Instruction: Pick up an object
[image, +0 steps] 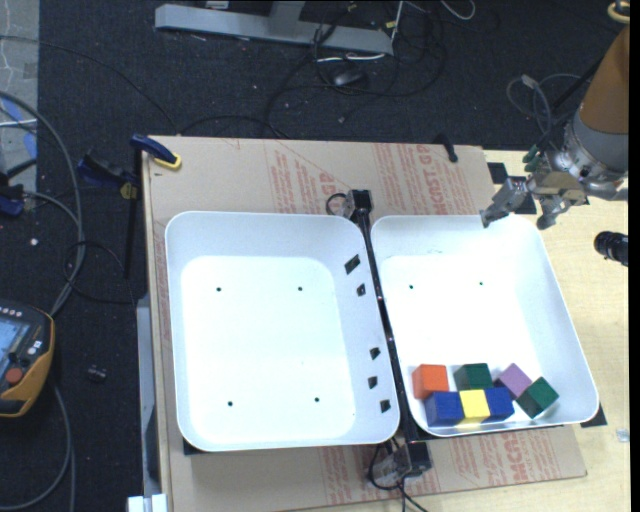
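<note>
Claw (520, 210) hovering over the far right corner of the right bin (560, 300), fingers spread apart, nothing between them; grey wrist and orange band of the arm (600, 110) entering from the upper right. Two shallow white bins side by side on a brown board over the table (610, 300). Left bin (190, 300) showing bare white floor with four small dark dots. Right bin carrying a cluster of blocks along its near edge, well apart from the claw. Back row, left to right: orange block (431, 378), dark green block (473, 376), purple block (515, 379). Front row, left to right: blue block (444, 407), yellow block (474, 404), second blue block (498, 401), green block (538, 396) tilted against the near right corner. Blocks touching or just beside one another; orange directly behind blue, dark green behind yellow. Black clips (375, 350) spaced along the seam between the bins. Blue clamp with a yellow tip (155, 152) at the board's far left corner. Yellow and black handheld unit (20, 355) on the dark floor at the left edge. Loose cables (340, 60) across the dark floor beyond the board.
</note>
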